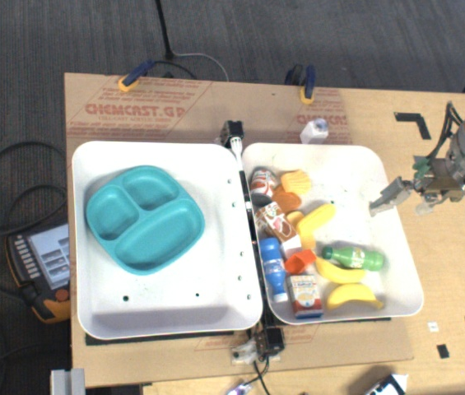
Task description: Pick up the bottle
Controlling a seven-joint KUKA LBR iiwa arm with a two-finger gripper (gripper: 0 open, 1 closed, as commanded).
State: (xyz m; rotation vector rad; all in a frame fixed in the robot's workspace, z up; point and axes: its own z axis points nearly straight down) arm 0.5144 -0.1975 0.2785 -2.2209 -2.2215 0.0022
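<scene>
Robot lab: cardboard-covered bench (174, 109) clamped down, loose cables (10, 159) over grey carpet (51, 23).

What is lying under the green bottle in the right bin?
The green bottle lies on its side across a yellow banana, whose top edge it covers. Whether it also touches the bin floor is hidden.

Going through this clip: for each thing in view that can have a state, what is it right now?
green bottle: lying on its side in the right bin, on a banana, not held.
hand: at the right bin's right rim, apart from the bottle, holding nothing visible.
teal plate: flat in the left bin, compartments bare.
blue bottle: lying down along the right bin's left wall.
small carton: upright, near the front wall.
</scene>
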